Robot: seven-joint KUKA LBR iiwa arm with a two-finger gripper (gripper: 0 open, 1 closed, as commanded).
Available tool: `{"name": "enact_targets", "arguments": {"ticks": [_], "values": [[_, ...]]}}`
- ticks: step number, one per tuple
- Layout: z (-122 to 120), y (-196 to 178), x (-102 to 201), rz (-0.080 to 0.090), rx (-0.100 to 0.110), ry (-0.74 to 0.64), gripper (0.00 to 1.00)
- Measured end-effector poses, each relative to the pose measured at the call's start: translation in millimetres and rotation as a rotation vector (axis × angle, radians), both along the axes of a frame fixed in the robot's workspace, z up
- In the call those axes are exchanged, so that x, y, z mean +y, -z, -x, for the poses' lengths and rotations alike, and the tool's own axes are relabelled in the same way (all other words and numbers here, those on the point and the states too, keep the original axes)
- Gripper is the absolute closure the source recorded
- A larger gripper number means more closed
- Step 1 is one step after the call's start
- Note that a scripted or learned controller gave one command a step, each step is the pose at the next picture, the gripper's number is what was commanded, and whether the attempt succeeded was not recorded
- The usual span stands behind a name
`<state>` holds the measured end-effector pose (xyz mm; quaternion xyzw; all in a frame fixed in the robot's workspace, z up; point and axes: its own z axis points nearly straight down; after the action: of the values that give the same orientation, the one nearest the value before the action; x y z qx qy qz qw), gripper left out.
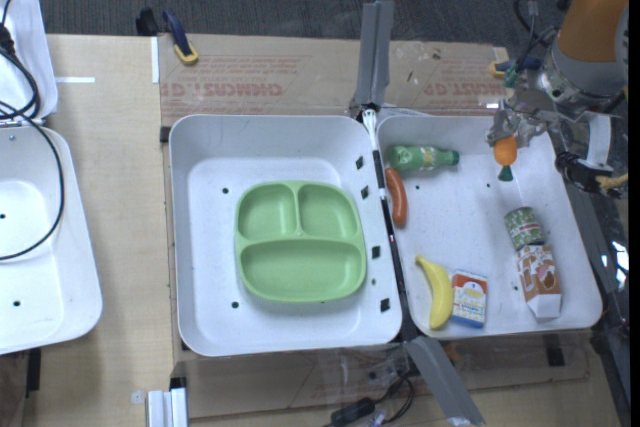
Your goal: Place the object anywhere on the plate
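Nearest me at the front of the right white bin (462, 220): a yellow banana (434, 291), and touching its right side a small white-and-orange printed box (469, 300).

The task thing, as far as I can tell, is the small orange toy carrot with a green tip (506, 153). It sits at the back right of the right bin, upright, green end down. The two-finger gripper (508, 137) is right on top of it and the claw looks narrow, pinched on the carrot's upper end; the contact point is small and a bit blurred. Grey arm with an orange band (592, 25) comes in from the upper right corner.

In front of the carrot, along the bin's right side, I see a green-labelled round can (523, 227), and just in front of that a white-and-red carton (538, 281) lying down. At the back left of the same bin lies a green plastic bottle (422, 156) on its side. A red sausage-shaped toy (398, 196) lies near it, against the wall between the bins.

The pale green three-compartment plate (298, 242) lies flat in the middle of the left white bin (196, 215), well apart from the carrot. Nothing is on the plate.

Both bins rest on a brown cardboard sheet (260, 75), with a blue-and-yellow clamp (180, 40) at its back left corner.
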<state>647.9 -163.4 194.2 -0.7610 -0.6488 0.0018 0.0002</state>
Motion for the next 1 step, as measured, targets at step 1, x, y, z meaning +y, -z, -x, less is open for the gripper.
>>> {"name": "enact_targets", "arguments": {"ticks": [1], "values": [[-9.2,-44.5,78.0,-0.001,-0.002,0.065,1.00]]}}
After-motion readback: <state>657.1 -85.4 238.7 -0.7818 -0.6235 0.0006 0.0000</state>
